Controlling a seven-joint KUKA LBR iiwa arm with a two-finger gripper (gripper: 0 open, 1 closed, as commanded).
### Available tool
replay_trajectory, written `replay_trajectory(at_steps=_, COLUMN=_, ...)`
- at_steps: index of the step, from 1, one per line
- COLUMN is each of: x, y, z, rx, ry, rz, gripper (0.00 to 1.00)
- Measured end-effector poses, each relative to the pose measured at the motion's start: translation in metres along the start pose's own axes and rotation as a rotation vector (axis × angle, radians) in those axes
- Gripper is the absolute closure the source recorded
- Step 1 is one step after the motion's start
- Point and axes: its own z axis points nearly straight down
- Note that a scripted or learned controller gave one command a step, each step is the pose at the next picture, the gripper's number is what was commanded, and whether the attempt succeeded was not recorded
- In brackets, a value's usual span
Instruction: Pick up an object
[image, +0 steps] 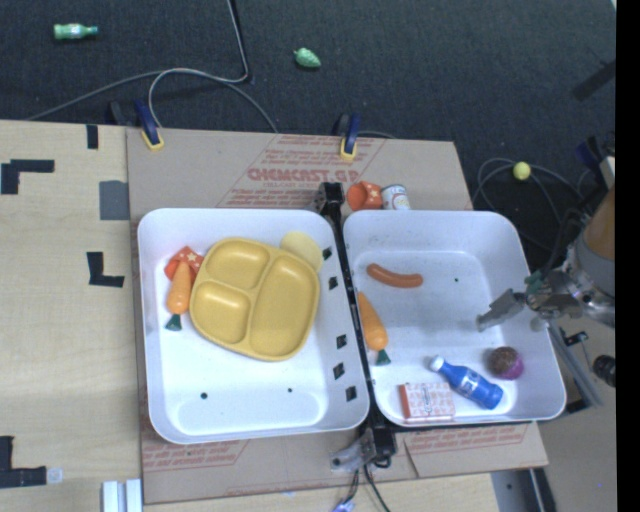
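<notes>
Gripper (497, 312), seemingly empty, over right bin (452, 228) near blue bottle (468, 383).

Arm (600, 245): grey casing with an orange section at the view's right edge. Gripper (497, 312): grey metal, slim finger, compact metallic body with small dark fittings. Markings too small to read.

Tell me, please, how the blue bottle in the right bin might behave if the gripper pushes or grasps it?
The bottle lies on its side, so a sideways nudge would probably roll it. Its rounded, glossy-looking body may slip between fingers unless gripped across the middle. It looks like a small toy, so likely light; rolling toward the card beside it seems possible.
</notes>
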Motion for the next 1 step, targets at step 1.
replay_trajectory(at_steps=1, x=0.0417, y=-0.0098, z=0.1156, rx=0.002, ry=0.002, rz=0.000, gripper=0.00)
